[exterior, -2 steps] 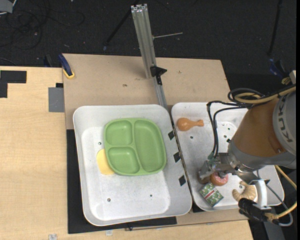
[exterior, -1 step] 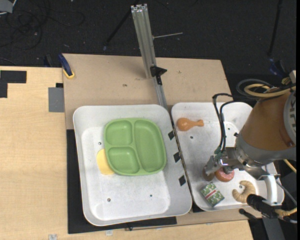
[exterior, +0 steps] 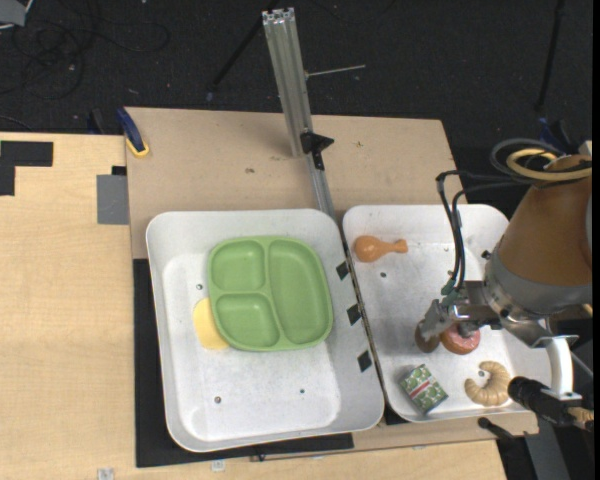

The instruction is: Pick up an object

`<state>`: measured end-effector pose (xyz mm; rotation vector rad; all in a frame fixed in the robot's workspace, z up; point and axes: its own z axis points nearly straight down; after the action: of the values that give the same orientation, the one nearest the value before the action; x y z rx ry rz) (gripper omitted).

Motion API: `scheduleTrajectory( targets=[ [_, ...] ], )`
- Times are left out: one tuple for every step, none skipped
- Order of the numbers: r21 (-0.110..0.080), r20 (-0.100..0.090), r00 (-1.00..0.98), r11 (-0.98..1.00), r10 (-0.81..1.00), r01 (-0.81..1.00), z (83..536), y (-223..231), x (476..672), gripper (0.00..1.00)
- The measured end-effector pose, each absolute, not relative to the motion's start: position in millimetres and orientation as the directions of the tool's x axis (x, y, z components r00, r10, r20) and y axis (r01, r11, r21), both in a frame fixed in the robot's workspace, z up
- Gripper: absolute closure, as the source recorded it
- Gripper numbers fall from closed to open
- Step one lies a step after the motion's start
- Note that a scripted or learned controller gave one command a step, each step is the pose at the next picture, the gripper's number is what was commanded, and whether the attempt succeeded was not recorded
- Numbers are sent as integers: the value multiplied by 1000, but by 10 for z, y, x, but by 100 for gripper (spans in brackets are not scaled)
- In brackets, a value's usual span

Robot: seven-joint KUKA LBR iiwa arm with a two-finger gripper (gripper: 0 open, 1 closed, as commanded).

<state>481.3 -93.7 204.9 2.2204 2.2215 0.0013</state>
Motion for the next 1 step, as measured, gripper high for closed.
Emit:
scheduleTrajectory(
  targets=[
    [-4, 3, -5, 5, 1000, 1000, 1992, -386, 4836, 100]
  ],
)
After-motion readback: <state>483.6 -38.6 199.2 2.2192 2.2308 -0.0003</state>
